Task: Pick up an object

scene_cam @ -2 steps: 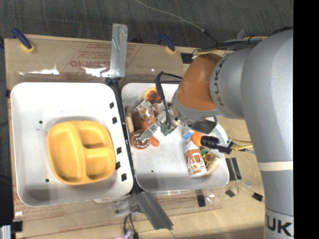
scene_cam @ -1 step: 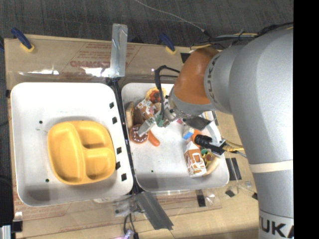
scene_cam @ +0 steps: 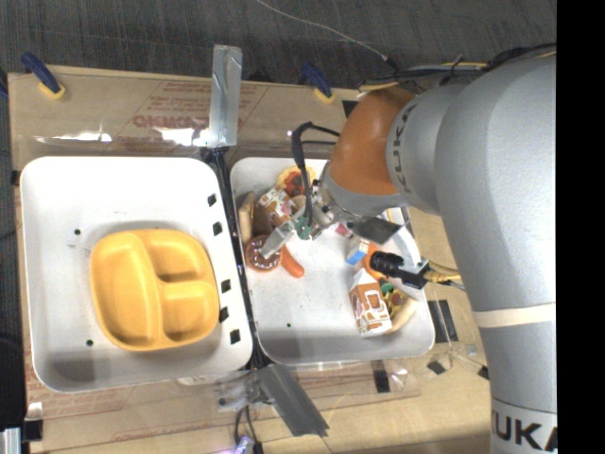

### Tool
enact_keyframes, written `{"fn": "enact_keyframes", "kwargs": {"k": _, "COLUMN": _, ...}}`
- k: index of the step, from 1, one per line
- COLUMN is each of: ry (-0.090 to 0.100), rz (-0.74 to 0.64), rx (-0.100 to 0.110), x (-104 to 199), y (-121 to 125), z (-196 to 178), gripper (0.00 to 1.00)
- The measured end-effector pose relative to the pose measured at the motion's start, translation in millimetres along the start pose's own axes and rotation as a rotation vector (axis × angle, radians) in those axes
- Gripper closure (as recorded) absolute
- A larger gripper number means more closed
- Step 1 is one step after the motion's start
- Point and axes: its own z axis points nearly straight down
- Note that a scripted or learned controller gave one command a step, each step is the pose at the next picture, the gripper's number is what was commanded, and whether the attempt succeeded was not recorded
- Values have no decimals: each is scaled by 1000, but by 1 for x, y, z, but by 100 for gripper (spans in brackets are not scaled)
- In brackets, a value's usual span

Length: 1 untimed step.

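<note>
The right bin [scene_cam: 321,334] holds several small things. A brown round donut-like piece [scene_cam: 258,257] lies near its left wall, with an orange carrot-like piece [scene_cam: 294,269] beside it. A printed brown and white carton [scene_cam: 370,310] lies at the lower right, partly on a tan piece [scene_cam: 405,312]. A small blue item [scene_cam: 356,253] sits mid-bin. A printed packet [scene_cam: 273,203] and a tan slice [scene_cam: 246,218] lie at the upper left. My gripper [scene_cam: 277,241] reaches down-left from the wrist and hangs just over the donut-like piece's upper edge. I see nothing clearly gripped.
The left bin [scene_cam: 57,197] carries a yellow divided tray [scene_cam: 153,286]. A black divider [scene_cam: 230,253] runs between the bins. The grey arm and orange band [scene_cam: 373,154] cover the right bin's upper right. Yellow and orange items [scene_cam: 287,177] sit by the far wall.
</note>
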Motion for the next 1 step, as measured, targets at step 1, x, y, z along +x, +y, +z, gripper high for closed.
{"fn": "enact_keyframes", "kwargs": {"k": 1, "ry": -4, "rz": 82, "rx": -8, "x": 4, "y": -7, "z": 0, "gripper": 0}}
